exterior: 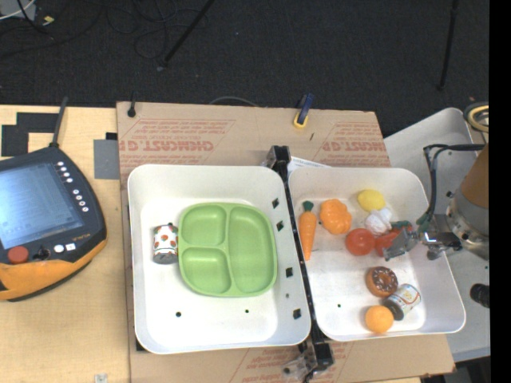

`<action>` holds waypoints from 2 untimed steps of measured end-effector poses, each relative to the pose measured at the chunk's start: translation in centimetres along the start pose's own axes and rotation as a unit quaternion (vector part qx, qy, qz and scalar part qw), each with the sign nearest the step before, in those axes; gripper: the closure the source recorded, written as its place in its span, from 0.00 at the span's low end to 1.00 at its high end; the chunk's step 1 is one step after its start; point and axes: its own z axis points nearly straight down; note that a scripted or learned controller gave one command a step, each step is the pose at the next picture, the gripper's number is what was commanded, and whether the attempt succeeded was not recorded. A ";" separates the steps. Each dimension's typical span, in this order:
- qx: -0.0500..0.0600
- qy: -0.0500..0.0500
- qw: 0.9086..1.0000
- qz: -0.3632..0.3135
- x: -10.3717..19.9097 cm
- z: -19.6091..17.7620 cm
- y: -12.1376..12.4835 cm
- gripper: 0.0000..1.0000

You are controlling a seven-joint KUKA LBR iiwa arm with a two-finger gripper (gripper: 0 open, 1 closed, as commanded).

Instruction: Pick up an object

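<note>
I see the green divided plate [227,248] filling the left bin [152,309], while in the right bin [431,294] my gripper [397,242], finger state I can't tell, sits at three o'clock of the red tomato [358,242].

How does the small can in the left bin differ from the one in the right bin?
The left can stands beside the green plate, apart from other toys; the right can is tipped on its side, touching the orange ball and close to the donut. The left can's label is white with red spots; the right can's is white with yellow and red. Both are small cans of about the same size.
</note>
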 end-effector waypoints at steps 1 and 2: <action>0.001 0.001 1.000 0.000 0.5 6.3 -0.5 0.00; -0.002 -0.001 1.000 0.000 0.7 8.2 -0.4 0.00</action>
